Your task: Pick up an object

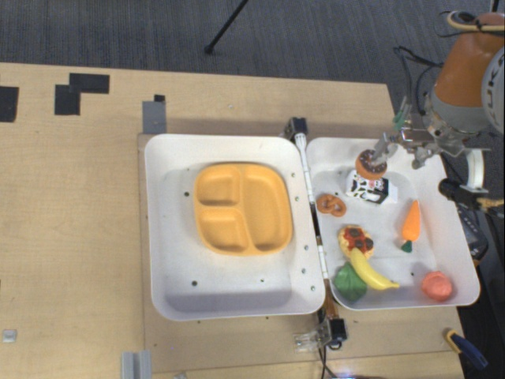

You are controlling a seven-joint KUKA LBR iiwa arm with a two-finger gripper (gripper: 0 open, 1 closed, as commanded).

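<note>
- Arm (465, 73) comes in from the right, hanging over the far end of the right bin (454, 235).
- Gripper (377, 158) sits right at a small round orange-brown thing (369, 165); can't tell how the jaws stand.
- Right bin also has a black-and-white block (368, 188), pretzel (331, 204), carrot (410, 223), banana (369, 271), green piece (349, 283) and pinkish ball (436, 285).
- Left bin (170, 212) holds a yellow divided plate (241, 208).
- Both bins sit on the tan worktop (71, 235).
</note>
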